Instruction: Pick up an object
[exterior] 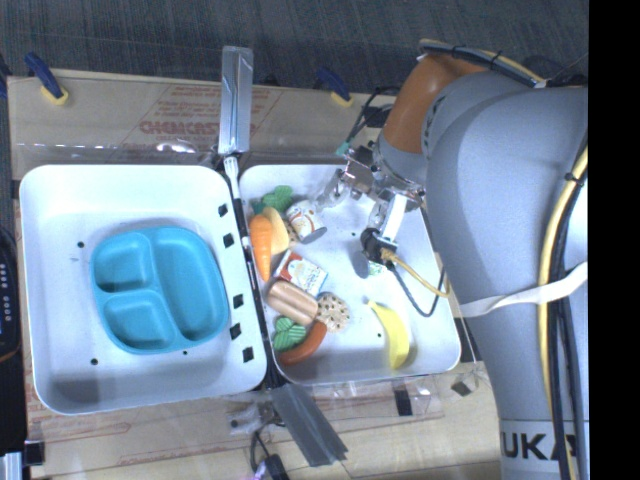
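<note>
Metal two-finger pincer (335,190) above right white plastic bin (425,343), beside small cream jar (303,220); finger state indeterminate. Yellow banana (393,335) well apart.

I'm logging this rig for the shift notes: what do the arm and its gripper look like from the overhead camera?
The arm is bulky, rounded and light grey, with an orange band above the wrist. The gripper is a small metallic assembly with dark parts. A yellow cable loops from the wrist, a second runs along the arm's right side, and white lettering marks the base.
</note>
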